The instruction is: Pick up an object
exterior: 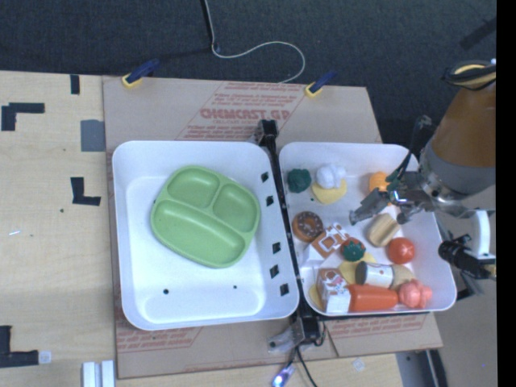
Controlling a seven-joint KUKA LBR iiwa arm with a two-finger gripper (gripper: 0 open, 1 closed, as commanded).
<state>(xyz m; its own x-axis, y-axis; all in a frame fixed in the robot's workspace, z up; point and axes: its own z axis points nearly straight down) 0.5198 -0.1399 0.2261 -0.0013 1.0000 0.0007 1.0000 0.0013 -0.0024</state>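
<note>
My gripper hangs over the middle of the right bin, reaching in from the right. It stands open, one dark finger pointing left, and nothing shows between the fingers. Just below it lies a tan bread-like piece. A red ball sits further down and a small orange piece just above. Also in this bin are a brown donut, a dark green piece, a white and yellow toy, a red-and-white packet and an orange bottle.
The left bin holds a green divided plate. A black divider runs between the bins. Crowded along the right bin's front edge are a pink toy, a small box and a can.
</note>
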